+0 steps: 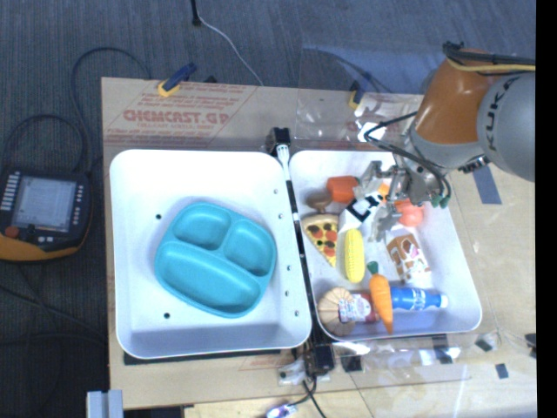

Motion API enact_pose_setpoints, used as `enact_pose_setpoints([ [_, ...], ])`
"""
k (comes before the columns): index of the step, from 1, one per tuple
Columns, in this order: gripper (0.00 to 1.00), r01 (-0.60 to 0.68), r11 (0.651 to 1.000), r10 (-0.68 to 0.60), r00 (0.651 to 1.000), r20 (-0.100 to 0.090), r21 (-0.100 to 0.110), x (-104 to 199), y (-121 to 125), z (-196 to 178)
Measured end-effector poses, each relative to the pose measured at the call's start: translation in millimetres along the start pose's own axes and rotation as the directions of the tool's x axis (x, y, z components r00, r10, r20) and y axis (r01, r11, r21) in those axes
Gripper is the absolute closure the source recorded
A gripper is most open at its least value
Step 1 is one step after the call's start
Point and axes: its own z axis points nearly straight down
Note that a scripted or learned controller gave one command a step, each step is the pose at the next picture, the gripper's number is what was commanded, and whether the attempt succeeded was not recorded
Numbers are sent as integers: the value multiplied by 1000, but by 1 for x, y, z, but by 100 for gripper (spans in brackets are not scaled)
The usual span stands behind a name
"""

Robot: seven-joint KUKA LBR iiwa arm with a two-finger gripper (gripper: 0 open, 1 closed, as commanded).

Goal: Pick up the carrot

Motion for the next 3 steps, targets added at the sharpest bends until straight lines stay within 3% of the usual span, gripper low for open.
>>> enact_pose_setpoints([
  [1, 0, -298, 954, 297, 954, 46, 18, -10, -33, 18],
  [2, 0, -437, 900, 437, 899, 26, 6, -15, -41, 17],
  [3, 0, -506, 863, 504, 861, 59, 7, 30, -14, -121],
])
